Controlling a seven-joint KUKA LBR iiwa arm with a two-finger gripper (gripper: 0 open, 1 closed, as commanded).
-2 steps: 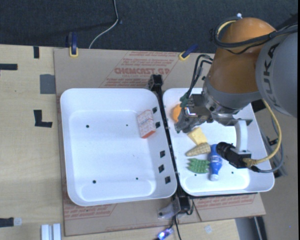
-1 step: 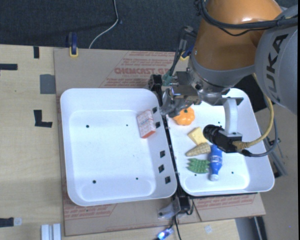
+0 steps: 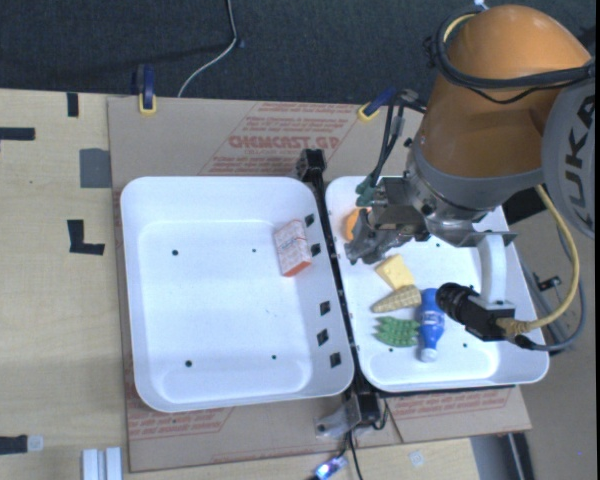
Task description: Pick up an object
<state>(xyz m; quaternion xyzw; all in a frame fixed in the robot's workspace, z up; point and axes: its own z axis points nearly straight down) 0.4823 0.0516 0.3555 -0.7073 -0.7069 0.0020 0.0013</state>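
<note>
We see a small box in the left bin; right bin holds a yellow wedge, cone, blue bottle. Gripper hovers low above them.

1. We see even, bright overhead light and soft shadows.
2. We get mild glare that washes out the left bin floor.
3. The arm's orange band looks soft, out of focus.
4. The image is slightly grainy overall.
</note>
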